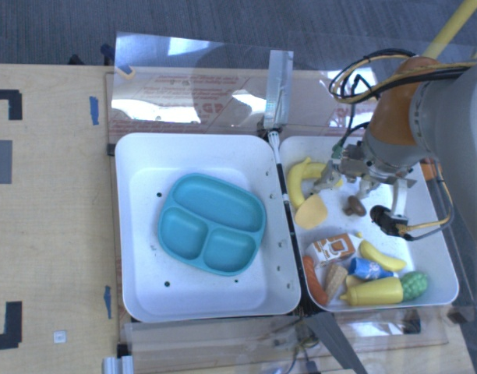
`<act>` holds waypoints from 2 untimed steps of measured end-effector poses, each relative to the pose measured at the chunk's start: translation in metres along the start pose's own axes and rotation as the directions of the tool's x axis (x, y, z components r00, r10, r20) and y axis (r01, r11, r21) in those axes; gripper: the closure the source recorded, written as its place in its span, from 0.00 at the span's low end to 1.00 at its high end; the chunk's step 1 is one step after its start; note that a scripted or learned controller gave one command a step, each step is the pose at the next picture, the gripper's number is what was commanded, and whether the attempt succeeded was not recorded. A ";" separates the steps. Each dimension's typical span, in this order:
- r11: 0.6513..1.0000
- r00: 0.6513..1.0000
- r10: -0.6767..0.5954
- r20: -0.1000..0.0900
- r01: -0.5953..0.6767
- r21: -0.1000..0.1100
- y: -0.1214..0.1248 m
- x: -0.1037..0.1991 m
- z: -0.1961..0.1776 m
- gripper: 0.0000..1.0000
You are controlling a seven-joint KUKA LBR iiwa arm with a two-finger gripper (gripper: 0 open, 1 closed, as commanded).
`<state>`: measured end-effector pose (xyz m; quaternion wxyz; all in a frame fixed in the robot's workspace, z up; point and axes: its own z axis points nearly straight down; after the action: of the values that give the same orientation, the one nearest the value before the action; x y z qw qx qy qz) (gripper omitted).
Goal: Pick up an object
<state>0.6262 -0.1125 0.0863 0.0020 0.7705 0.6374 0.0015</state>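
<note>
Toy food crowds the right bin's (445,283) near corner: mustard bottle (372,291), carrot (314,280), small banana (381,256). Up top, gripper (350,179) hovers beside a big banana (301,177); finger spread, I cannot tell. Blue divided plate (212,223) sits left.

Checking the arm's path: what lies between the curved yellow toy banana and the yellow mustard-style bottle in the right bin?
In the camera view, between the curved yellow toy banana and yellow bottle: a pale yellow wedge, then a small orange-and-white carton.
</note>
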 end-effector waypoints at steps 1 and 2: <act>0.996 0.996 -0.087 0.000 0.087 -0.005 0.004 0.009 -0.089 0.00; 0.995 0.995 -0.103 -0.002 0.102 -0.001 0.022 0.015 -0.009 0.00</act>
<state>0.6507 -0.1023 0.0949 0.0017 0.7368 0.6762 0.0024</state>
